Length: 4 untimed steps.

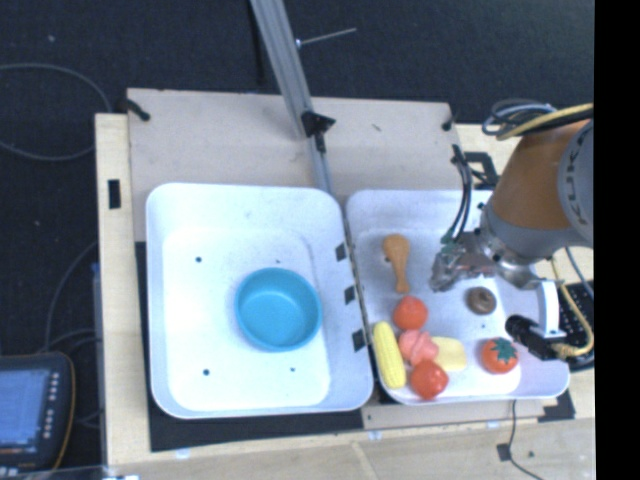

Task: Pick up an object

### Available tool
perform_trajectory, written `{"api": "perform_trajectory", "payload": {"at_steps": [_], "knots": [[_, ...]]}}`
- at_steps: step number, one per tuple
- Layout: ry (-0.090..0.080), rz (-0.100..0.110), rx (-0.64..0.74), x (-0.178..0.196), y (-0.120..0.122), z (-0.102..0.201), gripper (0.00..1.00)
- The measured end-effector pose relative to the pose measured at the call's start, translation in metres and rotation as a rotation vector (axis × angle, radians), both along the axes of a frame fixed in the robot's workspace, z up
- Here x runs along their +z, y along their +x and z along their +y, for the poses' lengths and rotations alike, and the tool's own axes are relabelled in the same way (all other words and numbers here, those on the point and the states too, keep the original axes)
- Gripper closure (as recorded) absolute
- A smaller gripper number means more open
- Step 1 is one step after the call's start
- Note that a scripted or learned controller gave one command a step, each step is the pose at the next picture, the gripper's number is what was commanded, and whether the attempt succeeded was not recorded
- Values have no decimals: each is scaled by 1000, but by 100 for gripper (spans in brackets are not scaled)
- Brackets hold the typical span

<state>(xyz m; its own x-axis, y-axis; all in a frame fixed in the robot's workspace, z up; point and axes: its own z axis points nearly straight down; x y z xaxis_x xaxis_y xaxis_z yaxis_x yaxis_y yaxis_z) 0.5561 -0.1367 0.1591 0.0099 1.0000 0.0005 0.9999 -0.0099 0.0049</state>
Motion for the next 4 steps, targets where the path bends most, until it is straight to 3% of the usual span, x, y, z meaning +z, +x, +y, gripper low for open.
{"api": "perform_trajectory", "payload": {"at_steps": [2,3,4], "knots": [[0,-4,16,105,-6,11,100],[0,1,17,128,-4,11,100],[2,4,19,131,-2,64,100]]}}
